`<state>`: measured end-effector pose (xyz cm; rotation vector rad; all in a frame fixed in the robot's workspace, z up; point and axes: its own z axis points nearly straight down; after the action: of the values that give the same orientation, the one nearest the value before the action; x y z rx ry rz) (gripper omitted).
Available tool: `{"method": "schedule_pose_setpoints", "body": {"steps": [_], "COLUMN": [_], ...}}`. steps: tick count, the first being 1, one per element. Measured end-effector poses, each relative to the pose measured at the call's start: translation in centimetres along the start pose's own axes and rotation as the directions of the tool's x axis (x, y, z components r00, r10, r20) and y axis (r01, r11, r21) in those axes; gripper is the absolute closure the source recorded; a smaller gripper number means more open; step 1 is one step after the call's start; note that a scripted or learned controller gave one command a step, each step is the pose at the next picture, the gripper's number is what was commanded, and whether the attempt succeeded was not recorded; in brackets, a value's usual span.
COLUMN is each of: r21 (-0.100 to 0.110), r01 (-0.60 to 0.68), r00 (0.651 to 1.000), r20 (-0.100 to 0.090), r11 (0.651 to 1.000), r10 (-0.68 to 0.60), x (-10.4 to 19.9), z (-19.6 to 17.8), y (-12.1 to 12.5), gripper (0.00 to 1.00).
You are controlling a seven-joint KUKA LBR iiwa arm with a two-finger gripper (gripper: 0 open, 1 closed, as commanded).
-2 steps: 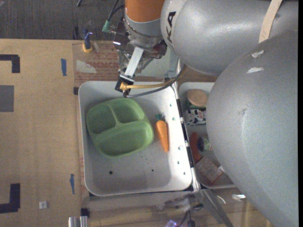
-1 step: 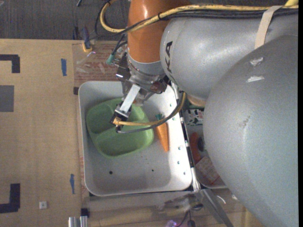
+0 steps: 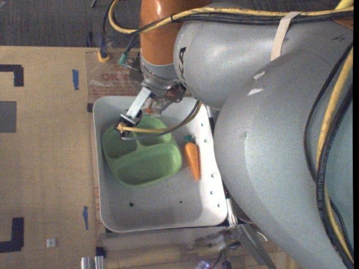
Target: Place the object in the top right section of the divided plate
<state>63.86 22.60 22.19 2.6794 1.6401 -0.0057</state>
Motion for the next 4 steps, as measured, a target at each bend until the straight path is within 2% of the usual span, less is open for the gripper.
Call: {"method": "schedule_pose_setpoints", "body": {"steps": [1, 2, 3, 4], "r21": [0.003, 0.004, 0.005, 0.004], "r01": [0.031, 0.078, -0.123, -0.010], "r00": [1.000, 0.997, 0.992, 1.000], "r20": [0.001, 0.001, 0.002, 0.001], "r11": [1.000, 0.997, 0.992, 1.000], "r10": [-0.031, -0.078, 0.123, 0.010], "x": [-6.4, -8.2, -4.9, -10.7], "z": [-2.6, 5.7, 6.0, 3.6], "y": [0.1, -2.3, -6.8, -5.7], "gripper": [1.00, 1.00, 1.00, 1.00]}}
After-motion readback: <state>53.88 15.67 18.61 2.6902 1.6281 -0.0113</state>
